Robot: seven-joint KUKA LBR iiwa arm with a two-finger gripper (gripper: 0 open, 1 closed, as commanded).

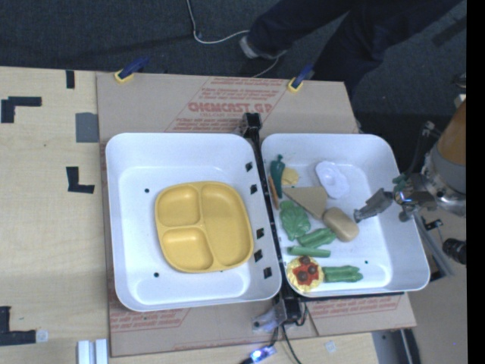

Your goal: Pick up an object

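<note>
Meanwhile, poised over the right-hand shallow white plastic bin (394, 173) — grey two-finger gripper (368, 206) with dark fingers spread open and nothing between them, tips just beside the tan wooden-looking spatula with its rounded handle (327, 211). Judged to be the approach step, no grasp yet made: next move calls for dropping lower and closing on one item among the green toy vegetables (307, 230) and small toy pizza (305, 273). Printed in red on the brown cardboard sheet (227, 101) — lettering too faint to read with confidence.
</note>
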